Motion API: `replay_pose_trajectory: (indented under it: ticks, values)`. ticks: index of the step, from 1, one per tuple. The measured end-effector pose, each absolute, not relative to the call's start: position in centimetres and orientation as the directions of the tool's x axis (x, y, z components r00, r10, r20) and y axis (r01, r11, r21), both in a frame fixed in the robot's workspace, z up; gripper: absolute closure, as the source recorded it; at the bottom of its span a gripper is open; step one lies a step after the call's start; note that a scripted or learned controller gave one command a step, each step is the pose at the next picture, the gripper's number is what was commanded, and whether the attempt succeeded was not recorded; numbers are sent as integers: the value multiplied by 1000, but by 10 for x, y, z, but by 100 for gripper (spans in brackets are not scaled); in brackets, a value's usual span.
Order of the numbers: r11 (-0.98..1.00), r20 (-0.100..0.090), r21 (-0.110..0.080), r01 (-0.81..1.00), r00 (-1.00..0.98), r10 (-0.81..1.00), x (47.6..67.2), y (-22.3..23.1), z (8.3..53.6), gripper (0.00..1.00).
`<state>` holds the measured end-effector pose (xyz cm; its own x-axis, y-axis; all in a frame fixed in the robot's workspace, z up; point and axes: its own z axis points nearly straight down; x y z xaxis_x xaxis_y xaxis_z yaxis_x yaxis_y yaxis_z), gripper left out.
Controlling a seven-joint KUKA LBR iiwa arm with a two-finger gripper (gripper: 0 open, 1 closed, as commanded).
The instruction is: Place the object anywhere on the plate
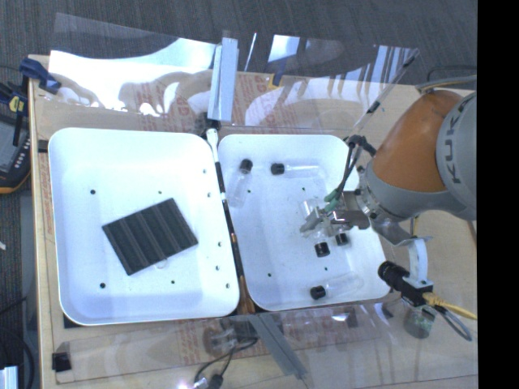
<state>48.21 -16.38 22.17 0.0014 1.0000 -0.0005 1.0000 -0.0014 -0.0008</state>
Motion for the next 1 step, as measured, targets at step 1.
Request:
replay_pose_trajectory:
  ticks: [1]
  values:
    - [297,1,-2,955,-297,955,529,-82,199,100]
